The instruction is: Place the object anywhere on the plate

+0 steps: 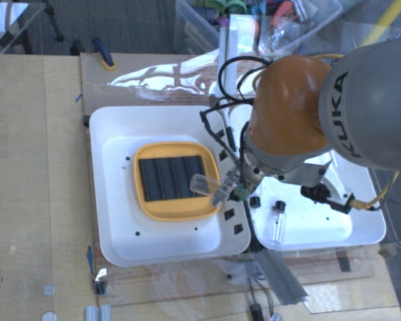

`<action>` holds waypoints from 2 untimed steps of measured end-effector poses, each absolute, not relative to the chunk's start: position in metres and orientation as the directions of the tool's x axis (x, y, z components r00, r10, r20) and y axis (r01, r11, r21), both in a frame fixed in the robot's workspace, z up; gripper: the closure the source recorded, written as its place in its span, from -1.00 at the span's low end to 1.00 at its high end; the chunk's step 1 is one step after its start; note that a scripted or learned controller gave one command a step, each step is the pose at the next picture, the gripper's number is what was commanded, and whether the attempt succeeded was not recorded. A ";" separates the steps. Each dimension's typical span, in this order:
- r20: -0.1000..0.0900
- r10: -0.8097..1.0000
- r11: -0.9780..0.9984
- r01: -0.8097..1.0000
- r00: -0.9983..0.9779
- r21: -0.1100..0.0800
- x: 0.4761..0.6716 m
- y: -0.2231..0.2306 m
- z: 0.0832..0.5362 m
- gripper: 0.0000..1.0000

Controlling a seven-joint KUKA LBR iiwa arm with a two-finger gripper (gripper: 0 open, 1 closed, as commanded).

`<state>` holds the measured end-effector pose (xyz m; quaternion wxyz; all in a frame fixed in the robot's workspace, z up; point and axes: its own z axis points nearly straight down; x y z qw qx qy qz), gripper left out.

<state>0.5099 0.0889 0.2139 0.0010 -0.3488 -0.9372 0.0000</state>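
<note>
While over left bin (pixel 113 179): plate (pixel 177 209), clear cup (pixel 200 184).

The plate (pixel 149 206)'s left half lies open; the arm (pixel 291 116) overhangs its right edge.

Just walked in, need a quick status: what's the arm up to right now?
The KUKA arm is reaching in from the right, with its hand over the right edge of the yellow plate in the left bin. A small clear cup-like object sits at the fingertips above the plate's dark centre; whether it is gripped or already let go can't be told. A small vial lies in the right bin.
</note>
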 end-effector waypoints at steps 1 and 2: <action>-0.001 0.663 0.749 0.663 -0.749 0.003 0.559 0.080 0.190 1.00; -0.001 0.663 0.749 0.663 -0.749 0.003 0.559 0.079 0.190 -1.00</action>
